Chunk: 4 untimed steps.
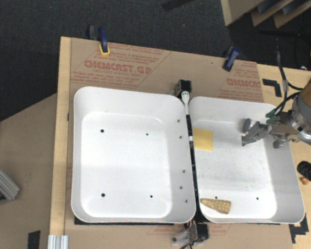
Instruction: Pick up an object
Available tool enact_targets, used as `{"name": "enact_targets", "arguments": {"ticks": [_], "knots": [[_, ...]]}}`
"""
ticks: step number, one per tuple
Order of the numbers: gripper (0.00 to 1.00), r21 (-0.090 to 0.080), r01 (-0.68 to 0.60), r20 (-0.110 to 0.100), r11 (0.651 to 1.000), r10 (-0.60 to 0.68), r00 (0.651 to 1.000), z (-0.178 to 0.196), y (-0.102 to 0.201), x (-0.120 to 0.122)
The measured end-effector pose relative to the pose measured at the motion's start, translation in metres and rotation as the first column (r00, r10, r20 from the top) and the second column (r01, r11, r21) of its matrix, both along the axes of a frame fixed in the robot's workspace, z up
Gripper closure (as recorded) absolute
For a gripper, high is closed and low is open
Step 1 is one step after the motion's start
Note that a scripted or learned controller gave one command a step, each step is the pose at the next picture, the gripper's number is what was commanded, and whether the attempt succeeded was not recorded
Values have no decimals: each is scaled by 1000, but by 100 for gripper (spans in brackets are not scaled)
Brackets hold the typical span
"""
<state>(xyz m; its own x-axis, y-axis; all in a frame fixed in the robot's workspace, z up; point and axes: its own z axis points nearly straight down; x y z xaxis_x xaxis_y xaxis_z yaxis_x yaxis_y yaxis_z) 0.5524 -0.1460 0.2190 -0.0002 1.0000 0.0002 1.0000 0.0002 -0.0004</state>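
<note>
Plainly, a flat pale-yellow square lies by the left wall of the right bin, and a tan ridged wedge sits near its front rim. Both smooth white bins rest on a brown board-topped table above dark carpet. The hand hovers over the right bin, fingers slightly apart, holding nothing.
</note>
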Motion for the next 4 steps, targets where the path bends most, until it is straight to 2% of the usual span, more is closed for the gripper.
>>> {"name": "enact_targets", "arguments": {"ticks": [1, 2, 3, 4], "knots": [[100, -1, 0, 3, 1000, 0, 1000, 11, 0, 1], [100, -4, -5, 19, 1000, 5, 1000, 135, 26, 31], [100, -2, -5, 22, 1000, 5, 1000, 290, 62, -3], [100, 3, -5, -7, 1000, 5, 1000, 243, 116, -76]]}}
